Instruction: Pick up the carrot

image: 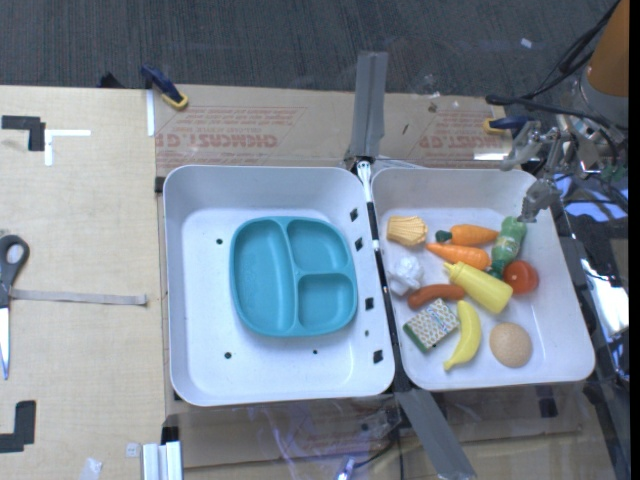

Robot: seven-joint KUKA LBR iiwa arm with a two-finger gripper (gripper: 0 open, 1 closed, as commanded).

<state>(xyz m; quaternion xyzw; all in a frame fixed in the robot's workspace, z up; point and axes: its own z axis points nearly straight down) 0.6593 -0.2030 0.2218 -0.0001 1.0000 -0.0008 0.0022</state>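
Observation:
An orange carrot [473, 234] with a small green top lies in the right bin [578, 368], near its back middle. A second orange carrot-like piece [458, 254] lies just in front of it, pointing left. My gripper [538, 196] hangs over the bin's back right corner, above and to the right of the carrots, close to a green bottle [510, 240]. Nothing shows in its grasp.
The right bin also holds a yellow ridged piece [407, 230], a tomato [520, 276], a yellow bottle [481, 286], a red sausage [436, 294], a banana [465, 336], an egg [510, 345] and a small box [431, 324]. A teal divided plate [295, 275] sits in the left bin [190, 368].

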